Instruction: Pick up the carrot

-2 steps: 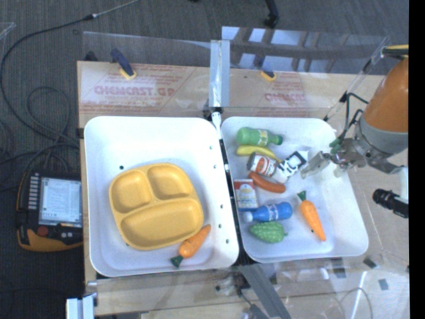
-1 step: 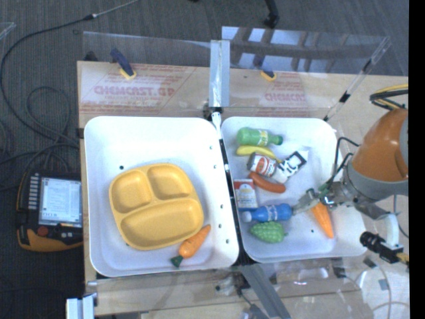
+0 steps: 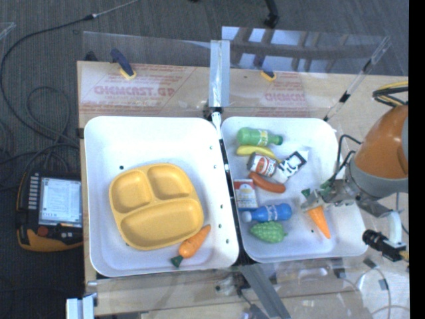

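One carrot point(image 3: 320, 222) with a green top lies at the right side of the right bin point(image 3: 292, 244), pointing toward the front edge. My gripper point(image 3: 330, 193) sits right at its leafy end, reaching in from the right under the orange band of the arm point(image 3: 385, 150). Whether it touches the carrot is unclear. A second carrot point(image 3: 194, 242) lies in the left bin point(image 3: 99, 178), at the front right corner of the yellow divided plate point(image 3: 157, 205).
The right bin also holds a green bottle point(image 3: 259, 137), a banana point(image 3: 255, 151), a can point(image 3: 265, 167), a black and white box point(image 3: 295, 160), a red sausage point(image 3: 268, 185), a small carton point(image 3: 244, 195), a blue bottle point(image 3: 269, 212) and a green bumpy fruit point(image 3: 267, 231).
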